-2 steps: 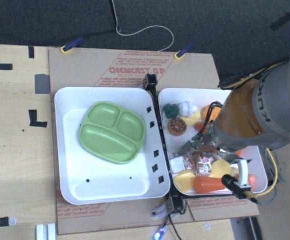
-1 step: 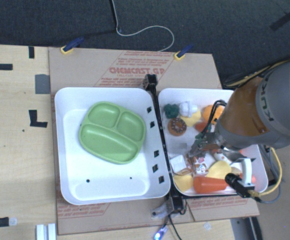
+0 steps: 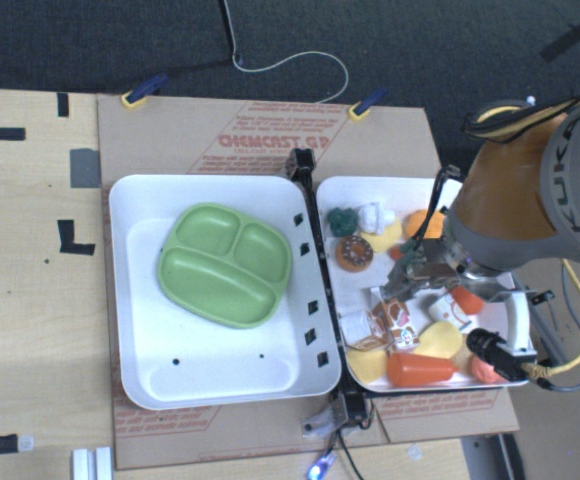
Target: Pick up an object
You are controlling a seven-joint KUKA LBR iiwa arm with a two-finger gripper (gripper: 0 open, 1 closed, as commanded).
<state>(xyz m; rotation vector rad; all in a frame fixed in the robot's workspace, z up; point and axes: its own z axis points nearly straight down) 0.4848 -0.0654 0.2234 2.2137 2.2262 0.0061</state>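
The claw is lowered into the right bin, its tip among the clutter of small toys near the bin's middle; whether it is apart or together cannot be told. Just beside it a packet with red print is seen, and a chocolate doughnut lies to its left. A dark green toy sits near the bin's far corner. At the near edge a red-orange piece rests against a yellow one. In the left bin a green divided plate lies flat. Both bins are carried on a cardboard-covered surface.
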